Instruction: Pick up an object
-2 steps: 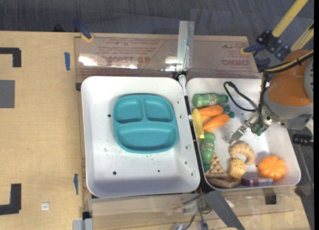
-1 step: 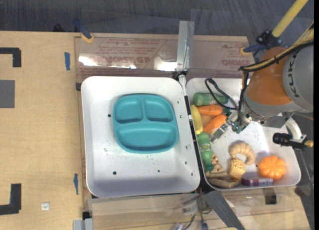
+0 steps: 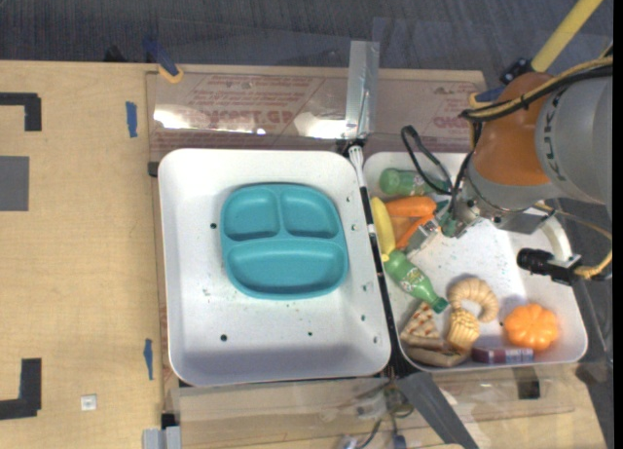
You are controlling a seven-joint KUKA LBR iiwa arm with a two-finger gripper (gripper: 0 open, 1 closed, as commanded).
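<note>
Nearest the camera, below the end effector [image 3: 440, 226] in the right bin [image 3: 569, 345], lie a pizza slice [image 3: 421, 323], a croissant [image 3: 474, 294] and an orange pumpkin [image 3: 531, 325]. A green bottle [image 3: 413, 280] rests just below-left of it. The end effector hangs low over a carrot [image 3: 409, 207] and a yellow banana [image 3: 382, 224]; its opening I cannot tell. Left of it sits a teal divided plate [image 3: 283, 240] in the left bin [image 3: 195, 340].
</note>
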